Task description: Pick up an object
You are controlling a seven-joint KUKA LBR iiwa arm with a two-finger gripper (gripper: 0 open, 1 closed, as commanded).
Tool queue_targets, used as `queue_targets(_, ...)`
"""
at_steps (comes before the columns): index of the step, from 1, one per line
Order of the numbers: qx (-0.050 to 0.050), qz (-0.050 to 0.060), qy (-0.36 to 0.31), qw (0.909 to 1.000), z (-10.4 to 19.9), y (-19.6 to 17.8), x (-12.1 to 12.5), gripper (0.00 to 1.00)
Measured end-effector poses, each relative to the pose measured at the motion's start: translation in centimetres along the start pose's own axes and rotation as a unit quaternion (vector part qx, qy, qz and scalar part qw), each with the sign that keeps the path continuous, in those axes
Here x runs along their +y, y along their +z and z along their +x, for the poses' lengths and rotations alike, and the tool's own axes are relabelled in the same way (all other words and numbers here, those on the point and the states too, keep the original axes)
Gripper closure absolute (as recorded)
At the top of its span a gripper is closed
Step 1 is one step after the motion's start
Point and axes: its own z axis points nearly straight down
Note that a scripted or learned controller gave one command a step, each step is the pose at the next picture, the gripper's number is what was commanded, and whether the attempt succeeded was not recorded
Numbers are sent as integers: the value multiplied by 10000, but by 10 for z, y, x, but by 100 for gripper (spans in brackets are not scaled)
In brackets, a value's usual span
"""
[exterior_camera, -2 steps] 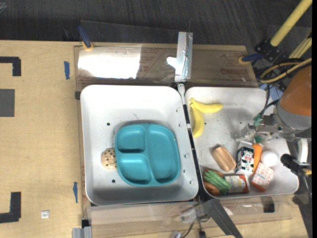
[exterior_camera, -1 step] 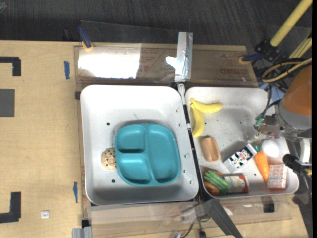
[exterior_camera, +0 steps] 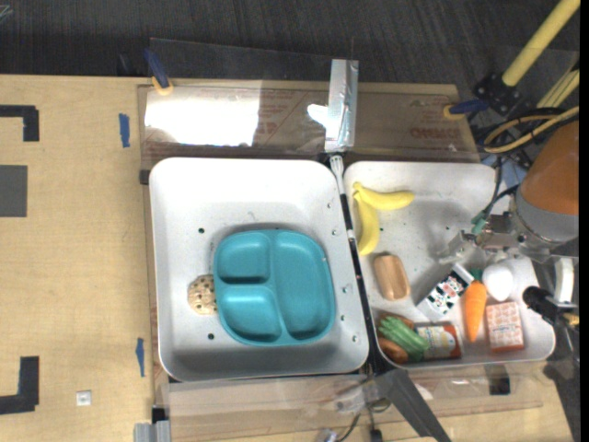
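In the right bin (exterior_camera: 433, 178), the carrot (exterior_camera: 473, 309) lies lengthwise, tip toward six o'clock; the gripper (exterior_camera: 492, 238) hovers at its twelve o'clock, jaws' spread impossible to tell.

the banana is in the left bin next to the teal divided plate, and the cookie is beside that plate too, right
Not quite. The camera view shows the banana in the right bin, across the divider from the teal divided plate. The cookie does lie beside that plate, in the left bin.
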Motion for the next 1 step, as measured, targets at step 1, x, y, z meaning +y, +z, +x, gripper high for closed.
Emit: queue_targets(1,-54,40,298,9995,3,-2,-67,0)
